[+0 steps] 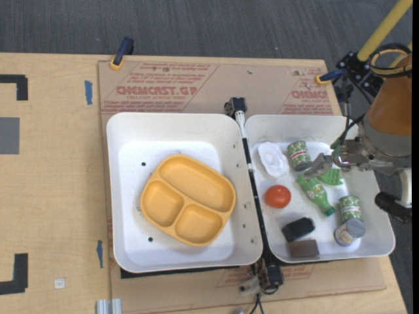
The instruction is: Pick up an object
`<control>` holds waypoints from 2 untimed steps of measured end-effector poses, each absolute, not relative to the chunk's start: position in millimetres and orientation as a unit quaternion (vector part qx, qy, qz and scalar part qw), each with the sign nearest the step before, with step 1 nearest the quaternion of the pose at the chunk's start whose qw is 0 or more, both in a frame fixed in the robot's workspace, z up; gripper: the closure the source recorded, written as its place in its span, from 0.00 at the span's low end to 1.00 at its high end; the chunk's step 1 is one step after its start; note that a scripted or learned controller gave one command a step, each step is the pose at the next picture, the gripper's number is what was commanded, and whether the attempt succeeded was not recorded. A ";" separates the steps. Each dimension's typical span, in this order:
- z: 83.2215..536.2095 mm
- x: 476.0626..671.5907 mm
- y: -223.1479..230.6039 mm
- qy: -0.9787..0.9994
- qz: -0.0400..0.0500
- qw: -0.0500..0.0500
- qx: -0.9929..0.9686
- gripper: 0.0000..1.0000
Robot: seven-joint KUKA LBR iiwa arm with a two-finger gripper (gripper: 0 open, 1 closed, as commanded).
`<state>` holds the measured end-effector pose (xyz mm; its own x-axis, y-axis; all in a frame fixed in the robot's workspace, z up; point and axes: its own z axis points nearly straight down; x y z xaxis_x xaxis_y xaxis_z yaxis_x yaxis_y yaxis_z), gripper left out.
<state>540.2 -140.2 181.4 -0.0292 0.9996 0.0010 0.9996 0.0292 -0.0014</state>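
Nearest the camera, along the right bin's (386, 246) front wall, lie a brown block (303, 248), a black object (298, 228) and a can (348, 222); behind them the gripper (319, 167) hangs over a green bottle (317, 193), between another can (298, 154) and a red ball (278, 196). Whether its fingers are spread or closed cannot be told, and nothing is seen held. Such crowding risks a nudge or double catch, whereas the left bin (124, 175), bearing a yellow tray (188, 199), leaves bare margins.

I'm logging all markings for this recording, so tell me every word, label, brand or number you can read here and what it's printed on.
"CHEMCAST. G P", red print, on the brown sheet behind the left bin. The last letters are uncertain.
Smaller red lines above it: too blurred to read.
Red print at the sheet's right end: cut off, not readable.
Labels on the cans and the green bottle: too small to read.
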 end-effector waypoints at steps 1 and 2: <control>85.3 574.1 -112.2 -0.754 0.000 0.000 -0.657 0.00; 95.6 574.9 -111.8 -0.754 -0.002 -0.001 -0.657 1.00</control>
<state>574.9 -111.8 95.6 -0.1373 0.9905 0.0004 0.9905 0.1373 0.0038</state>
